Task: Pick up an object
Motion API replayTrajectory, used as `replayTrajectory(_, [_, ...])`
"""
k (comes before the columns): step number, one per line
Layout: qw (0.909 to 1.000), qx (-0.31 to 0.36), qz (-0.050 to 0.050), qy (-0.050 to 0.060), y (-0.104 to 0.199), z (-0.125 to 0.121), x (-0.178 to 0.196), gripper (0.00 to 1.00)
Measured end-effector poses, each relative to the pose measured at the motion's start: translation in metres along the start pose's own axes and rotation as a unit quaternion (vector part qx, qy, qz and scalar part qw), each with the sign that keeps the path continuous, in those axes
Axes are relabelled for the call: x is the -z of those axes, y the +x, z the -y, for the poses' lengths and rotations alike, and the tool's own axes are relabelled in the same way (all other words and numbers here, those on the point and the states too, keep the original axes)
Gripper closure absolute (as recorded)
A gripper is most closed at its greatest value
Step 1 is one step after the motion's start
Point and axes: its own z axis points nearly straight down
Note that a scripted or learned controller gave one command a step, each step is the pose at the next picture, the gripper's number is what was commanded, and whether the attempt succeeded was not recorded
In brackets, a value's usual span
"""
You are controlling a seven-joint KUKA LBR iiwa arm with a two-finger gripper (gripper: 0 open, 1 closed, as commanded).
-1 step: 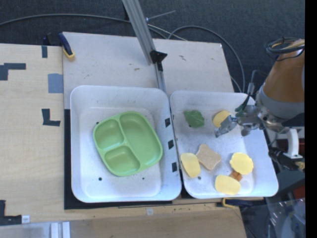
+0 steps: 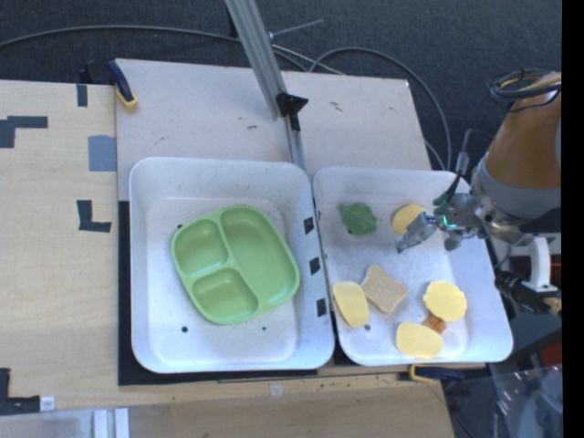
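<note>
While the gripper (image 2: 415, 235) hovers, fingers parted and holding nothing | nearest target: yellow piece (image 2: 407, 216) at its 12 o'clock, just beside (green lump (image 2: 358, 218) at 9) | risk: fingertip nudges it toward the right bin's wall (image 2: 383, 173).

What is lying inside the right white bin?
In the right bin: a green piece, a tan bread slice, several yellow food pieces. The hand partly covers one yellow piece.
</note>
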Motion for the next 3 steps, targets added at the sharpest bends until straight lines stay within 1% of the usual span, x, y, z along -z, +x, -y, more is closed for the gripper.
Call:
replayTrajectory(2, [1.0000,0.000,0.000,0.003,0.010,0.003,-0.089,0.00])
replayTrajectory(3, [1.0000,-0.001,0.000,-0.001,0.011,0.002,-0.129,0.00])
